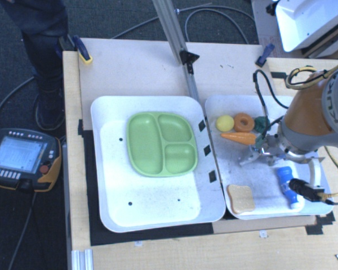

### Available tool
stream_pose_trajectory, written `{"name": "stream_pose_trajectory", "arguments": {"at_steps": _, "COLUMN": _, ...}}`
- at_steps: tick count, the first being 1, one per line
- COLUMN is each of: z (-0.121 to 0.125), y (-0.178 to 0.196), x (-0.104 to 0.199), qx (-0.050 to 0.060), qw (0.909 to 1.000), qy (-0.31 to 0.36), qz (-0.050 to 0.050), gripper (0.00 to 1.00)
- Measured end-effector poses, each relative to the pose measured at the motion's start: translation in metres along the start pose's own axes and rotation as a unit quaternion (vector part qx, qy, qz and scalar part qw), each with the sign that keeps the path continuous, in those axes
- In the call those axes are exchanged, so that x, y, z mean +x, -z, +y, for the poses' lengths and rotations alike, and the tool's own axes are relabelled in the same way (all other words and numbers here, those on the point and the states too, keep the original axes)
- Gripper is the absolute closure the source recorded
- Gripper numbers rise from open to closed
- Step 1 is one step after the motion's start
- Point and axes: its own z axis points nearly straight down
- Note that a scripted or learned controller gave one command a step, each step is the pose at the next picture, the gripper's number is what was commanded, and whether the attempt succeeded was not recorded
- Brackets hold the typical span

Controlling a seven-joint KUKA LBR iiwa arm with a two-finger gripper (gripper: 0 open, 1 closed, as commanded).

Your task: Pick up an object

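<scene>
The arm reaches in from the right, its claw [253, 155] low in the right bin [225, 107]; grip state unclear. One carrot [238, 138], one bread slice [240, 198].

Left bin [110, 151]: white, with a few small black specks on its floor. Plate [160, 143]: pale green throughout, three compartments. Right bin [225, 106]: white, floor faintly grey-speckled. Ball [225, 122]: yellow. Ring [244, 122]: orange-brown. Carrot [238, 138]: orange with a dark green top. Bread [240, 198]: tan with a paler face. Bottle [287, 184]: blue. Arm [310, 114]: grey with an orange band. Bench [129, 66]: light beige. Pendant [22, 159]: grey and orange casing, pale screen.
</scene>
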Motion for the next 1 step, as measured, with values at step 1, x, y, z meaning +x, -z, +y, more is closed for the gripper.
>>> {"name": "stream_pose_trajectory", "arguments": {"at_steps": 1, "z": 0.0018, "y": 0.0129, "x": -0.0014, "qx": -0.004, "qw": 1.0, "qy": -0.001, "qz": -0.002, "gripper": 1.0}}
